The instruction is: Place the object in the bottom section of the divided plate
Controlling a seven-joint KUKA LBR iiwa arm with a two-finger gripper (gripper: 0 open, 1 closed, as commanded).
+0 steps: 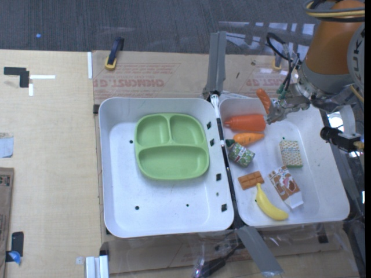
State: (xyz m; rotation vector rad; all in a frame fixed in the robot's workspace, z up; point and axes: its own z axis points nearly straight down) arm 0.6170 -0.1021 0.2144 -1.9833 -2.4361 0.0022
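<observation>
On a wooden bench, the green divided plate [172,146] sits in the left bin [116,172] while the gripper [273,113], its grip state unclear, hovers beside a carrot [246,122] in the right bin [324,178].

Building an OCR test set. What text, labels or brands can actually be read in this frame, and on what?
"CHEMCAST GP" or close to it, red print seen upside down, on the brown sheet behind the bins; the letters are blurred, so the reading is unsure.
Green packet in the right bin: printing too small to read.
Red-and-white carton: printing too small to read.
Patterned block: no readable text.
</observation>
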